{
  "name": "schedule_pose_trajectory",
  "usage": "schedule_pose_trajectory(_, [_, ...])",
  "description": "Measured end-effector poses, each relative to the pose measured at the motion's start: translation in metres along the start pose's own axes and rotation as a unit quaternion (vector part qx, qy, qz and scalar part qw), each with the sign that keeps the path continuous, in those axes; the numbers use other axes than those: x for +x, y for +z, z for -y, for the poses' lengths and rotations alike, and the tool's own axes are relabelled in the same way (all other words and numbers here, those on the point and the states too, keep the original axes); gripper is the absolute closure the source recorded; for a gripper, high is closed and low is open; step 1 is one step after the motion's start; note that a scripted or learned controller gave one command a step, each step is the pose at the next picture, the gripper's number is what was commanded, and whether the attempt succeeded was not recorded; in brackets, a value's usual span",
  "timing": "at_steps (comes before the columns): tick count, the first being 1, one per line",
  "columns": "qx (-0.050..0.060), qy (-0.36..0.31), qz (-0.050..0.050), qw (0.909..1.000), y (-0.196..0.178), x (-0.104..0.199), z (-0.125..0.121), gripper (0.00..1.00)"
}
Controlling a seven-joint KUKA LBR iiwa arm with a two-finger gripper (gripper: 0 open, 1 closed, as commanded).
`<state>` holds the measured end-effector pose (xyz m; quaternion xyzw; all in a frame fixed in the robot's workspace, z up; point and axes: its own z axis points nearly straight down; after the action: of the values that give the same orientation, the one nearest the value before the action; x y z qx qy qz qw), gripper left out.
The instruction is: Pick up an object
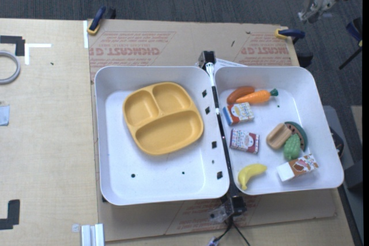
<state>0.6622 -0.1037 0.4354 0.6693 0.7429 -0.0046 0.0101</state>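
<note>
Gripper (316,4): top right, high above the floor beyond the tabletop; touches nothing; finger spread cannot be told.
Right bin (314,89): toy carrot (256,97), banana (251,174).
Left bin (109,141): yellow divided plate (163,117).

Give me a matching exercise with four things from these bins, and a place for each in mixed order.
Things:
1. yellow plate
2. carrot
3. banana
4. gripper

Places:
A. near edge of the right bin
B. far end of the right bin
C. above the floor, beyond the bins at upper right
D. left bin

Pairs: 1-D, 2-B, 3-A, 4-C
</note>
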Motion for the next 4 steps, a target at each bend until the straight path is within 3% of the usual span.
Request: schedule_pose_trajectory(4, [-0.001,-0.006,0.003,1.0,-0.036,0.0,-0.004,1.0])
